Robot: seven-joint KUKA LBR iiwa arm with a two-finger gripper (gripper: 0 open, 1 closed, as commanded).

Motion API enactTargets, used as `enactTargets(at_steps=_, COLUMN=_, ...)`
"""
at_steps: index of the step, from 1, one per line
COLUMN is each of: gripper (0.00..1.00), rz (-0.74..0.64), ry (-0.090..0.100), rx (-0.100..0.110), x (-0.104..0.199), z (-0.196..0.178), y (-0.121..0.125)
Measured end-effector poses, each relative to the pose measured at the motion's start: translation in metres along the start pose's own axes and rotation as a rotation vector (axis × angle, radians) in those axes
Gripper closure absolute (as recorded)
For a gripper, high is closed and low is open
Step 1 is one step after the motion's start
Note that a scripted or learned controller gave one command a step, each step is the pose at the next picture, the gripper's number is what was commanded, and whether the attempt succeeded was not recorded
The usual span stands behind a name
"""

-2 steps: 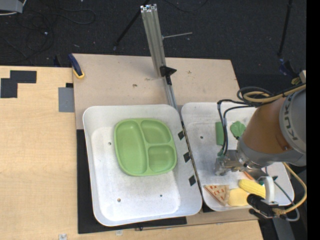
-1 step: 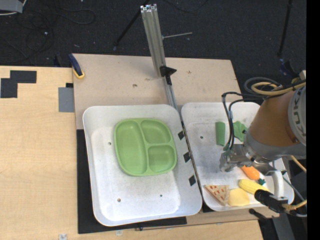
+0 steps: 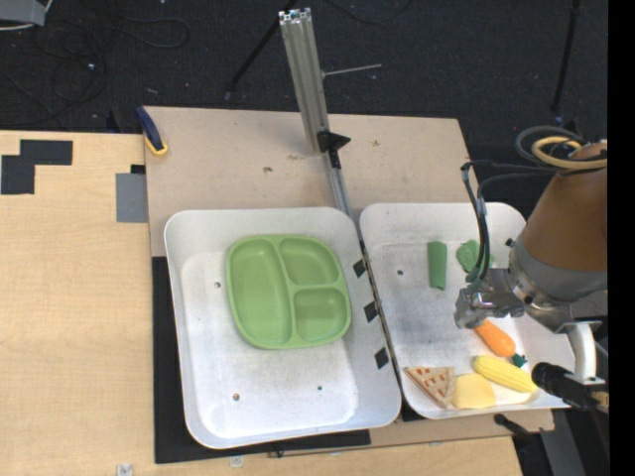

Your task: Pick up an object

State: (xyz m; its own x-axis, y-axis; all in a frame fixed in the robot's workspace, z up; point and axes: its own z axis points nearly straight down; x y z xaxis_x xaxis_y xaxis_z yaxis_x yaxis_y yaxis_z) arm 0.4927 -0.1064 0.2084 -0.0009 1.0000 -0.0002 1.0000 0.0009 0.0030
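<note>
gripper (image 3: 480, 308) sits low over the right bin (image 3: 397, 236), near its far-right side, and from my seat i cannot tell how it is set, because the wrist and the grey body of the arm (image 3: 566, 236) cover most of it from this slanted view. nothing shows clamped in it that i can make out. what matters for the next move is the orange carrot (image 3: 496, 339), which lies just beside the tool on the side toward the bin's near edge, its long axis running on a diagonal from near the gripper down and to the right in the picture. it looks close to touching, though i would not swear to that. a little farther the same way lie the yellow corn (image 3: 506, 373), a pale yellow piece (image 3: 473, 394) and a waffle slice (image 3: 431, 382), all clustered in the near corner. the green stick (image 3: 438, 265) stands apart, to the left of the tool and lying lengthwise away from me, with a green leafy bit (image 3: 467, 256) beside it. the green divided plate (image 3: 289, 291) is well apart in the left bin (image 3: 198, 385). i judge the carrot the nearest candidate, needing only a short shift toward the near edge.
</note>
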Motion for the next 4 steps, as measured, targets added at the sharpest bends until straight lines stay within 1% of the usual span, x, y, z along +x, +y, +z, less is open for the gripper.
enactTargets(at_steps=1, gripper=1.0, rz=0.0, ry=0.0, rx=0.002, x=-0.001, z=-0.019, y=0.001)
enactTargets(at_steps=2, gripper=1.0, rz=-0.003, ry=0.002, rx=0.007, x=0.051, z=-0.012, y=0.009)
enactTargets(at_steps=3, gripper=1.0, rz=-0.004, ry=0.002, rx=0.006, x=0.096, z=-0.003, y=0.026)
enactTargets(at_steps=4, gripper=1.0, rz=-0.005, ry=0.001, rx=0.005, x=0.154, z=-0.002, y=0.048)
